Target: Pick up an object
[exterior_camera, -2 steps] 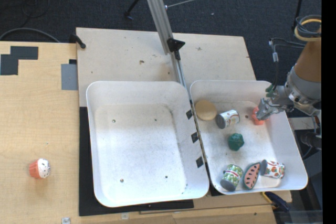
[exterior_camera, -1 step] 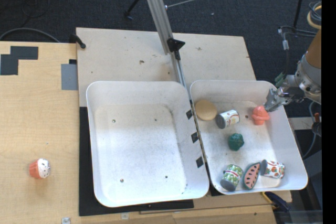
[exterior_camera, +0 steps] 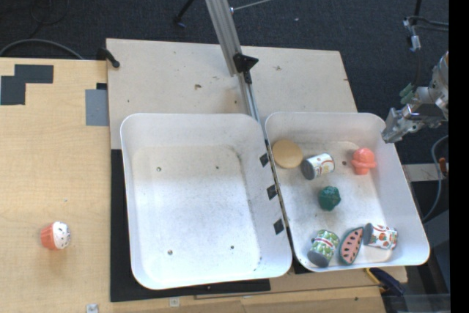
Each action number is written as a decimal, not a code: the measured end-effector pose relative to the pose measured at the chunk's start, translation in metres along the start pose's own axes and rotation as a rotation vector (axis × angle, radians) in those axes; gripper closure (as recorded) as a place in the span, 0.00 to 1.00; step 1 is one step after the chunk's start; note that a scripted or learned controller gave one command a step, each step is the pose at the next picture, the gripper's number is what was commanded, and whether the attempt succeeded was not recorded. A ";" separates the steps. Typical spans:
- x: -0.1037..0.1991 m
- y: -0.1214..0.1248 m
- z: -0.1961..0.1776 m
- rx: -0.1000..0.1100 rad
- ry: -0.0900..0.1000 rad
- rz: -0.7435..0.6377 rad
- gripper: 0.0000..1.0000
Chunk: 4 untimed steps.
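My claw [exterior_camera: 399, 124] hangs over the right bin's [exterior_camera: 407, 187] upper right rim; whether clenched or released I cannot tell; it grasps nothing visible. 7 candidates lie inside; the orange toy [exterior_camera: 363, 160] is nearest, so likeliest.
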<state>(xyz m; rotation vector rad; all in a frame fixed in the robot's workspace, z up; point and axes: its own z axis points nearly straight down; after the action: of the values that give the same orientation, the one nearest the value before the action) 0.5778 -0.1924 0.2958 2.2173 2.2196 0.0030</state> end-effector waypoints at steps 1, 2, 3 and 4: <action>0.046 -0.019 0.006 0.008 0.004 -0.002 1.00; 0.097 -0.038 0.019 0.010 0.005 -0.002 1.00; 0.145 -0.055 0.030 0.010 0.004 -0.003 1.00; 0.196 -0.065 0.047 0.011 0.004 -0.003 1.00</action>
<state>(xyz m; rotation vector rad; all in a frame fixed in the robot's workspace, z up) 0.5127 0.0037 0.2481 2.2214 2.2304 -0.0046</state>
